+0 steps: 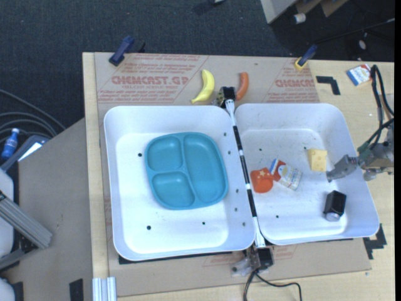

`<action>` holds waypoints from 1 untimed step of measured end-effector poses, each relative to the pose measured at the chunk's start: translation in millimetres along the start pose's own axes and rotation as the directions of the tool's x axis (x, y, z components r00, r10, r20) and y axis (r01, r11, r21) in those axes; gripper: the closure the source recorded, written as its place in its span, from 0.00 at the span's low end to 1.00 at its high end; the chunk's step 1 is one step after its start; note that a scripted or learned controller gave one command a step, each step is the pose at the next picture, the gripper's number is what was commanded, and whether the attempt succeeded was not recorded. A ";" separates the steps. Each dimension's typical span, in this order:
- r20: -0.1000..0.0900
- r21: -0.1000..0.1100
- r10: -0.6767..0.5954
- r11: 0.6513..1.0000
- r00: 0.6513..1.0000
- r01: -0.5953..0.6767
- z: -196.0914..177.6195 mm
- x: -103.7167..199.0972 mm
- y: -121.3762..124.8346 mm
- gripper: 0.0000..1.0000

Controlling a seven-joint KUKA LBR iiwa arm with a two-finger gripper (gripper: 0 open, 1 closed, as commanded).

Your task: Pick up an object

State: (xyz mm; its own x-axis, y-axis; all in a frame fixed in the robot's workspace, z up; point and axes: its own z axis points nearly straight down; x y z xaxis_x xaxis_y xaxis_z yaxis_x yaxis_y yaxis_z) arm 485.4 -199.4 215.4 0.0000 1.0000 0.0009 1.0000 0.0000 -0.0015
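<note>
Grey gripper (341,168) sits at right bin's (351,227) right edge w/ nothing in it, finger state can't tell; yellow block (318,160), black item (334,205), red toy (263,179) unpicked — grasp still to do.

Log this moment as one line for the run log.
tool: over right bin, nothing seen held | right bin: cheese wedge, tomato, black block | left bin: blue plate
</note>
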 end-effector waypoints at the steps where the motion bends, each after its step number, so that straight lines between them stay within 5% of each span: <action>1: 0.002 -0.009 -0.001 1.000 1.000 0.001 127.0 31.2 65.0 0.00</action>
State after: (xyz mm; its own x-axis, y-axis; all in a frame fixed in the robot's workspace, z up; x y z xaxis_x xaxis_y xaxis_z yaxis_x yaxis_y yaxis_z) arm 550.3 -168.1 88.3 -0.0011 1.0000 -0.0007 1.0000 0.0011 0.0070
